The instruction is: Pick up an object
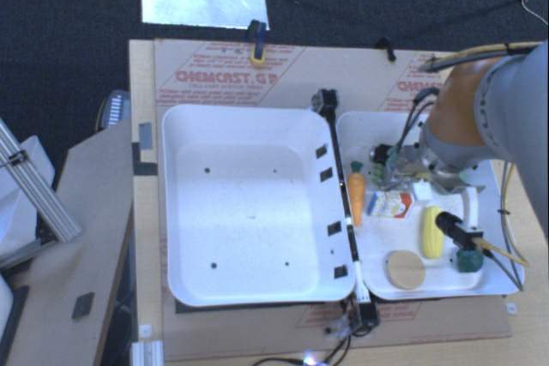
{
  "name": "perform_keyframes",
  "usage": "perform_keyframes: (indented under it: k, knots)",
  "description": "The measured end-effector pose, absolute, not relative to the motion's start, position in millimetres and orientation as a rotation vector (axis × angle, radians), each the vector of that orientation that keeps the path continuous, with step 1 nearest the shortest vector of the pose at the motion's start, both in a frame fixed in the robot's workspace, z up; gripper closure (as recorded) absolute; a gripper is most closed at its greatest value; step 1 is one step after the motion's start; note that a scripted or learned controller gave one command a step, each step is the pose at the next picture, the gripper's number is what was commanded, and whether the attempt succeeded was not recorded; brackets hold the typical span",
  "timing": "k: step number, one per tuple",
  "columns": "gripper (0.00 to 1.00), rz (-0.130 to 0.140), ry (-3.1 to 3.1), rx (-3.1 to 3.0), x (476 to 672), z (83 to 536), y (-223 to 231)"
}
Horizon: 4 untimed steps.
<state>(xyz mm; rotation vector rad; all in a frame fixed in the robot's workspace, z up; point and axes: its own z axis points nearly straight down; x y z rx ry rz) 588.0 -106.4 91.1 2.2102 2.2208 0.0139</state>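
Closest to the lens lies a tan round disc, below the gripper and well clear of it, near the front wall of the right bin. Far to the gripper's left sits the left bin, its near wall between it and the tool. An orange carrot lies lengthwise along the right bin's left wall, near the gripper's left side. A white packet with red and blue print lies just under the gripper's tip, beside the carrot; whether they touch cannot be told. The gripper hangs low over the bin's middle, and the view does not show how wide it stands or whether it holds anything. Below and to its right lies a yellow oblong piece, and farther right a small teal lump.
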Motion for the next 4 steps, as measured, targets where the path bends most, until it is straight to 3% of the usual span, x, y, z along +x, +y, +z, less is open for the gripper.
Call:
perform_keyframes:
  k: [1,2,3,4]
  knots:
    - [1.00,-0.004,2.224,2.226,514.6,84,-95]
    - [1.00,0.017,2.225,2.200,591.5,192,-54]
    - [1.00,0.017,2.228,2.203,604.1,288,-6]
    - [1.00,0.009,2.231,2.208,662.2,274,60]
